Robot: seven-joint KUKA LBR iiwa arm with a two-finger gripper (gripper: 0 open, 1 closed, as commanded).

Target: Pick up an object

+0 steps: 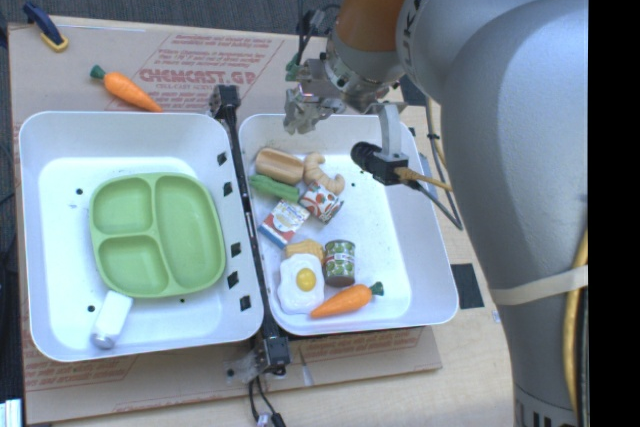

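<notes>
Hot dog bun [279, 163] just below the gripper [303, 118], apart from it.

Two bins side by side on desk. L bin [40, 215]: tray [157, 233] in middle, bottle [110, 320] at near-left corner. R bin [425, 255]: hotdog [280, 164] at back, carton [285, 221] mid, can [339, 261] right of egg [300, 283], carrot [343, 300] nearest. 2nd carrot [127, 88] on desk behind L bin. End effector [305, 110] over R bin's back edge.

The grey arm reaches in from the right — its gripper [303, 110] hangs over the right bin's [425, 255] far rim, nothing between the fingers
</notes>
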